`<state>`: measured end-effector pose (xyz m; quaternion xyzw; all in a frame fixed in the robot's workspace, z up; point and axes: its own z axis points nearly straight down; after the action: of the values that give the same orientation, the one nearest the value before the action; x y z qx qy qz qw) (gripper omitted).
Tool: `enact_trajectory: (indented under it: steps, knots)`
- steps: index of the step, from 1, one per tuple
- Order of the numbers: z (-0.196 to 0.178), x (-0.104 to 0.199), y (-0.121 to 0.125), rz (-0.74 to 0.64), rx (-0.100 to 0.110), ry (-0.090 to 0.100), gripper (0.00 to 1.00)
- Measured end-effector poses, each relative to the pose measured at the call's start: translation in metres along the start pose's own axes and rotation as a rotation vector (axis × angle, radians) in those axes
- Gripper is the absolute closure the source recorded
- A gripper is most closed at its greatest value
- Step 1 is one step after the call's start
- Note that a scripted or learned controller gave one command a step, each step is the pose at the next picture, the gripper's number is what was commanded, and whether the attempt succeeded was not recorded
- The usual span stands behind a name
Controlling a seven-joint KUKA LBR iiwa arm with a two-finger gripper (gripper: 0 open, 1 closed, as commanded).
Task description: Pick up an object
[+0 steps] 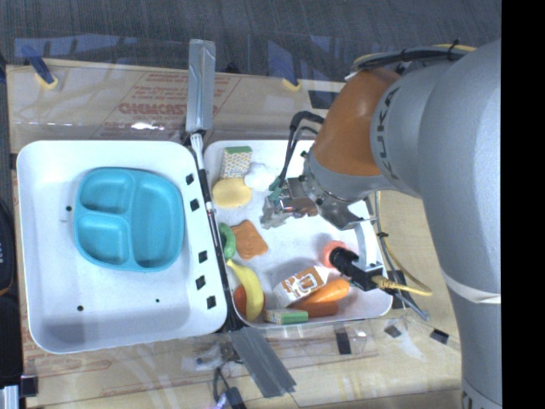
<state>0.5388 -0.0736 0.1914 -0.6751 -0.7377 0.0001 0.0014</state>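
- We see the claw (277, 204) low over the right bin (368, 312), among the toy food; whether it is released or clenched we cannot tell.
- Just beside it lie a yellow lemon (232, 192) and a toast slice (249, 239).
- Nearer the front edge we find a banana (249, 286), a carrot (325, 293) and a small carton (300, 284).
- The left bin (51, 313) holds a blue divided plate (129, 218).
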Motion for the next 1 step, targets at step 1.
enact_trajectory:
  steps: [1]
  knots:
    - [0.0005,-0.0009,-0.0006,0.002,0.002,0.000,0.00]
